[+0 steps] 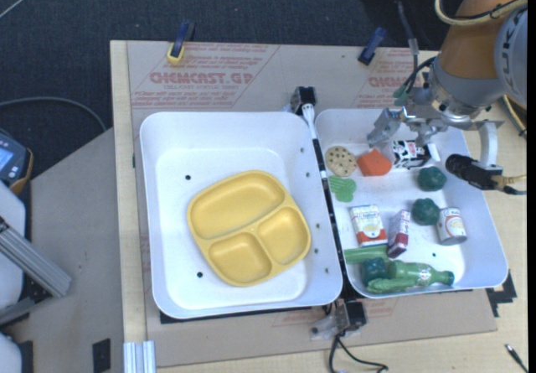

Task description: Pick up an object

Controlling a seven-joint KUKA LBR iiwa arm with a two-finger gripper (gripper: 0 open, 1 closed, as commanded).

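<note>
Arm over the far end of the right bin, above a scatter of small things.

The gripper [400, 135] hangs low over the far part of the right bin [494, 233], close above an orange block [374, 163] and a small black-and-white item [408, 153]; whether its fingers are open or closed cannot be told, and nothing shows between them. Beside the orange block lies a speckled round cookie [339, 159], with a green leafy piece [342, 189] just below it. Nearer the middle sit a small carton [367, 224], a dark red tube [399, 233], two dark green lumps [425, 210] and a small can [451, 225]. A green bottle [408, 277] lies along the near edge. The left bin [159, 220] holds a yellow divided plate [248, 226].
</note>
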